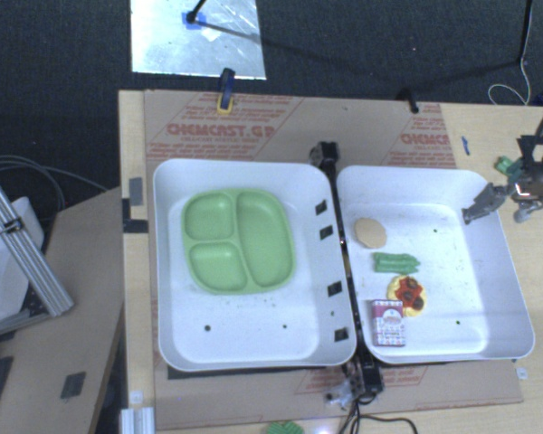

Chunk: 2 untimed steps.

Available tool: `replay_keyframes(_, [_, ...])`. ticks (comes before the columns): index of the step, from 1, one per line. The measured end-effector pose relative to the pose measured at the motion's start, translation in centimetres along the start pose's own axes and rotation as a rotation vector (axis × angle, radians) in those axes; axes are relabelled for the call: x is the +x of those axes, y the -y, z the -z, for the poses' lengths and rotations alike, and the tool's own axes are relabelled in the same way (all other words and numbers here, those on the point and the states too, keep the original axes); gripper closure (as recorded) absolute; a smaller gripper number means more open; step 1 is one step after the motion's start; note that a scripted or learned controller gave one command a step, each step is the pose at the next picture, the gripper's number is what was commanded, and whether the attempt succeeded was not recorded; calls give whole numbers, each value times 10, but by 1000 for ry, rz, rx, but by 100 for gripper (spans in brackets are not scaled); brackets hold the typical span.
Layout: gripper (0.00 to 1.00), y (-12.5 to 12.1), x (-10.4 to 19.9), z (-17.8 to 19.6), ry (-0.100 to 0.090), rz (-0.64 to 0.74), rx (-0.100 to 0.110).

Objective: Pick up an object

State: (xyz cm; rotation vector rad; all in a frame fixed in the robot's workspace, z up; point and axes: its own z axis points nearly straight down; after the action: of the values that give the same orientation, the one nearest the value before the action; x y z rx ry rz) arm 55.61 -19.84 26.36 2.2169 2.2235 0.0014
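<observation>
My hand (475,212), grip state I cannot tell, hovers at the right bin's (502,269) far right rim, with the round cookie (371,233) well off toward the bin's left wall.

right bin (452,242) centre bare — toys crowd left

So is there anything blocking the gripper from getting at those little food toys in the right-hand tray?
Nothing visible. The gripper sits at the right bin's upper right corner, and bare white floor lies between it and the tan cookie, green pod, pizza piece and red carton.
</observation>
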Motion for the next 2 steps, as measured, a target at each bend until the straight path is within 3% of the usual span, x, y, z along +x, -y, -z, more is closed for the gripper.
replay_keyframes(1, [0, -6, 43, -67, -3, 4, 5])
replay_keyframes(2, [0, 16, 35, -118, -1, -3, 5])
